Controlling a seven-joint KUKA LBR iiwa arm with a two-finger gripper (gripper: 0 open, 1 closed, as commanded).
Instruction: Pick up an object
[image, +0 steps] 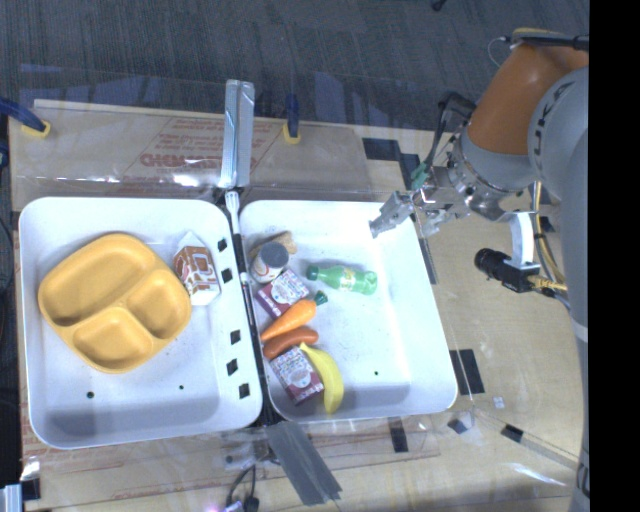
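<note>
1. In the camera view, you see the gripper (392, 217) above the upper right corner of the right bin (400, 340), hanging from the grey arm (530, 110) that reaches in from the right.
2. You cannot tell how its jaws stand; nothing shows between them.
3. Your candidates to pick all lie in the right bin, most crowded toward its left wall. The green bottle (343, 278) lies on its side near the middle, well apart from the gripper.
4. Along the left wall you find a small round can (269, 261) at the top, a red packet (283, 291) just below it, then the carrot (288, 318) lying at a slant.
5. Below the carrot sit a second red packet (297, 373) and a banana (328, 378), touching each other.
6. In the left bin (120, 400) you see a yellow divided tray (113, 300) and, just beside its right edge, a small carton (198, 267).
</note>
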